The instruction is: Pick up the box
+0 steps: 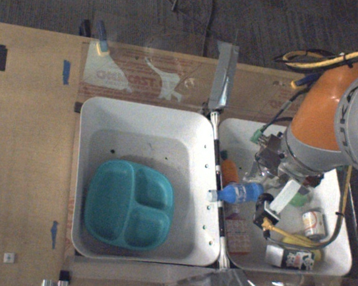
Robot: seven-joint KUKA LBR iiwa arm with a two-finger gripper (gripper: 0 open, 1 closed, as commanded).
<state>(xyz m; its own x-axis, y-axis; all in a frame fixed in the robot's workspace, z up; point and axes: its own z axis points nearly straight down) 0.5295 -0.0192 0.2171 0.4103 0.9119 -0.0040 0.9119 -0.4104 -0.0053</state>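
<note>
Tool [261,179] near bottle [239,193], grip state unclear. Shift toward box [240,235] against bin [241,140] wall; descend straight, clear of bottle.

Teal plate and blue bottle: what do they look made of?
Teal plate: likely moulded plastic with a matte finish; the colour is uniform and the compartment edges are soft and rounded. Blue bottle: probably translucent plastic; the body looks see-through with a slight sheen, though blur leaves it open.
</note>
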